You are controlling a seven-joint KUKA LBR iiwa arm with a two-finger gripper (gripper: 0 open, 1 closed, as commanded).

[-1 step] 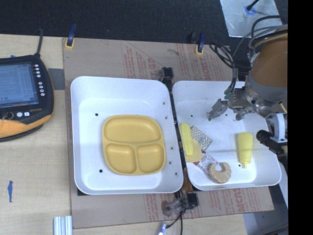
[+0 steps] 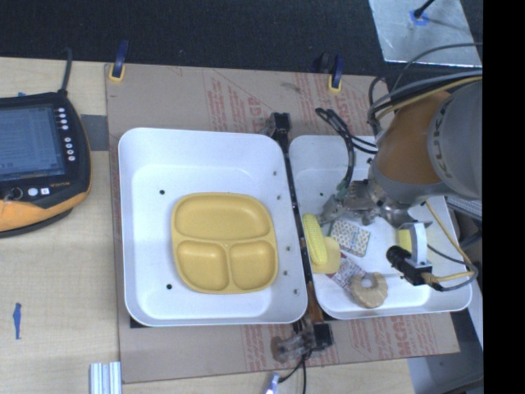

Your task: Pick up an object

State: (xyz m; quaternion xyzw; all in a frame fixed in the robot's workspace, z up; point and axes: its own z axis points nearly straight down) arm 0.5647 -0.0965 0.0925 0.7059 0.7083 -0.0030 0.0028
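Objects for picking lie in the right bin, bunched at its left and lower part: yellow corn along the left wall, a patterned square packet just right of it, a tan ring-shaped piece lower down near the front rim, and a small wrapped item between corn and ring. Corn and packet look touching or nearly so. End effector is low in the same bin, just above the packet's upper edge; fingers hidden under the wrist, cannot tell whether open or closed, nothing visibly between them. Arm comes in from the right, orange band and grey body covering the bin's upper right part. Black cables loop over the bin's back rim. A white and yellow fitting with a black part sits right of the packet, on the arm side, with a yellow wire trailing right. Left bin holds a yellow divided tray, three compartments, centred. Both bins rest on brown cardboard clamped to the desk. Pendant with screen lies at the far left on the desk. Small clamps at the seam between bins, front and back.
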